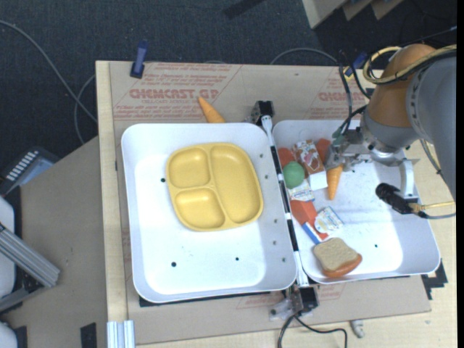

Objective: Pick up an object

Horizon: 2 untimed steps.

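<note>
Dark carpet (181, 20) lies around a pale table (116, 194) topped with a brown sheet (174, 85) printed in red, and on it two shallow white bins sit side by side, touching along a black seam. From the camera view's right the grey arm (435, 100) with its orange band (395, 85) reaches over the right bin (391, 245), and the end effector (346, 151) hangs low near that bin's far edge; whether it is spread or closed cannot be told from this angle. Just below the end effector in the picture lies the orange carrot (333, 182), a short tapered piece, pointed end toward the camera, its blunt end right at the end effector; contact between them cannot be made out. To the end effector's left sit a red-and-white packet (308, 154) and a green ball (293, 174), close together by the seam. Farther down from the end effector lie a red piece (304, 212) and a clear wrapper (328, 220), and at the near rim, well apart from it, a slice of bread (336, 257) on something red. Well to its left, the left bin (145, 216) holds a yellow divided plate (215, 185) with three compartments. Beyond that bin, on the brown sheet, rests a second carrot (211, 111), and a blue clip (138, 59) grips the sheet's far corner.
</note>
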Available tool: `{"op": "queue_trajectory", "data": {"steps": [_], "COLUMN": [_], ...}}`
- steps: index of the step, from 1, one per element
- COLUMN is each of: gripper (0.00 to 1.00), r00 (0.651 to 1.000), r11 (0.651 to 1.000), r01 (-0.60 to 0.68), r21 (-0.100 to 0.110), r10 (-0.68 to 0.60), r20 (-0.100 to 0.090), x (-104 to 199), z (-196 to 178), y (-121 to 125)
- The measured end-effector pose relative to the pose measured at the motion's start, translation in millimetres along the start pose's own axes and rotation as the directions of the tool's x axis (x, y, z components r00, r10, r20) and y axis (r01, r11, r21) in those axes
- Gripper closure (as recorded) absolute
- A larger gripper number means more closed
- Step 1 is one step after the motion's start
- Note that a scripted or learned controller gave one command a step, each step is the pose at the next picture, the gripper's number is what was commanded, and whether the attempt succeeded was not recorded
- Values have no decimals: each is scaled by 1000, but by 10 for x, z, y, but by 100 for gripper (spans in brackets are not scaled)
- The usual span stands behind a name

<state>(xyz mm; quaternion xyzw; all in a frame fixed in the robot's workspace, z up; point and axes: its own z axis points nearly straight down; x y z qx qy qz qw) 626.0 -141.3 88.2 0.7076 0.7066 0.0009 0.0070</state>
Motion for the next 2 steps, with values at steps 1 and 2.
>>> {"op": "queue_trajectory", "data": {"steps": [1,2], "gripper": [100,100], "r00": [1000,1000], "r11": [1000,1000], "r01": [0,3], "r21": [14,12], "r10": [0,-3], "r20": [-9,-10], "x": [380,1070], "z": [-332,-1134], "y": [-63,-559]}}
